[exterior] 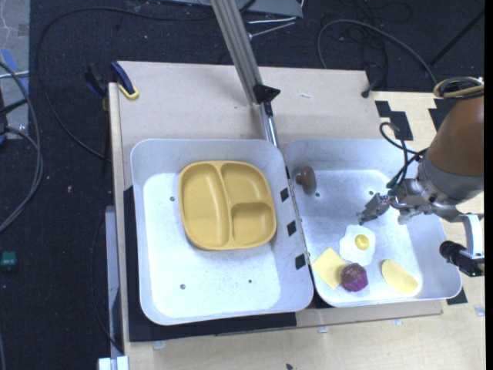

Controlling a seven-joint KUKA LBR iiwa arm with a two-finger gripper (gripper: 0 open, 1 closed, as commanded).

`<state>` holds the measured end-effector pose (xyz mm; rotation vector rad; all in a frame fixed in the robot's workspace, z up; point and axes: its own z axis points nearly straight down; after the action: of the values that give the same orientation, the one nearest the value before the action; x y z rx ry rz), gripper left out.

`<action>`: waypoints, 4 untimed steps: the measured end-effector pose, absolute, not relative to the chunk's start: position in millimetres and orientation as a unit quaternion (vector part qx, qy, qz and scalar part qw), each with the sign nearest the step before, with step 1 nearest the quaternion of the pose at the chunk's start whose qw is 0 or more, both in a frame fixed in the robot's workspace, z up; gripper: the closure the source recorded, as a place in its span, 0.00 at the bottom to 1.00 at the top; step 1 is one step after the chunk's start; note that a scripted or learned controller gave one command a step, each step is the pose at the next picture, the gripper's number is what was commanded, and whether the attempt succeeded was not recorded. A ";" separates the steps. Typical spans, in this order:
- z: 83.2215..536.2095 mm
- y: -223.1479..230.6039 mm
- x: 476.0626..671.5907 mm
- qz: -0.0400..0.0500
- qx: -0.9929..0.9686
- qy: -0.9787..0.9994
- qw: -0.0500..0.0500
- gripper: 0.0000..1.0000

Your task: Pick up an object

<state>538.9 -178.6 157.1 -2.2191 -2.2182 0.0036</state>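
At frame left, a yellow tray [228, 205] sits in the left bin [154, 284]. Right of centre, the egg [359, 244] lies unlifted in the right bin [339, 183]. My pincer [374, 207] hovers just above it, grip unreadable; the pick remains undone

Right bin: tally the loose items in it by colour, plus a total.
Yellow: 2, cheese slice and yellow piece
White with yellow centre: 1, fried egg
Purple: 1, purple item
Brown: 1, brown item
Total: 5
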 end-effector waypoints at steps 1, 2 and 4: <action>95.3 -180.4 536.4 0.000 -0.708 -0.706 0.001 0.00; 108.7 -180.9 537.9 -0.001 -0.708 -0.706 -0.002 1.00; 204.2 -188.4 536.4 -0.001 -0.706 -0.708 -0.003 1.00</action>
<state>536.4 -188.4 204.2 -2.2227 -2.2276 -0.0031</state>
